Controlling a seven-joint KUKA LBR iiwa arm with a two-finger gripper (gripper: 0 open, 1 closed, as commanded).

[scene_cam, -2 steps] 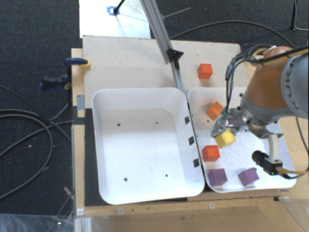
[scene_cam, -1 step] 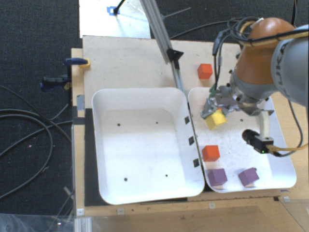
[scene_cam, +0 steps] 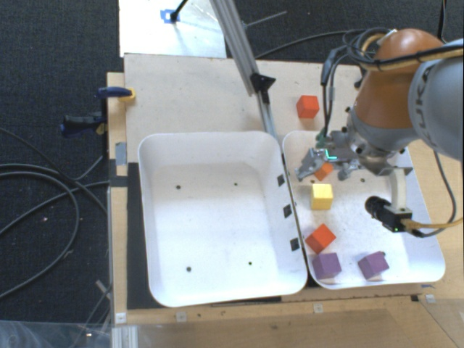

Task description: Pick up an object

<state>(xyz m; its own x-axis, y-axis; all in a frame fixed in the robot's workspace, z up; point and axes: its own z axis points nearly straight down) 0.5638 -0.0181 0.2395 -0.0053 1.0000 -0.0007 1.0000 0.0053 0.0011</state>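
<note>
Gripper low over the far-left corner of the right bin, fingers spread on either side of a small orange block, not visibly clamped on it. Just nearer along the left wall, a yellow block; then a second orange block; near the front rim, two purple blocks. Another orange block on the bench beyond the bins. Best practice, as judged: centre on the block, keep clear of the bin wall, close fully before lifting straight up.
</note>
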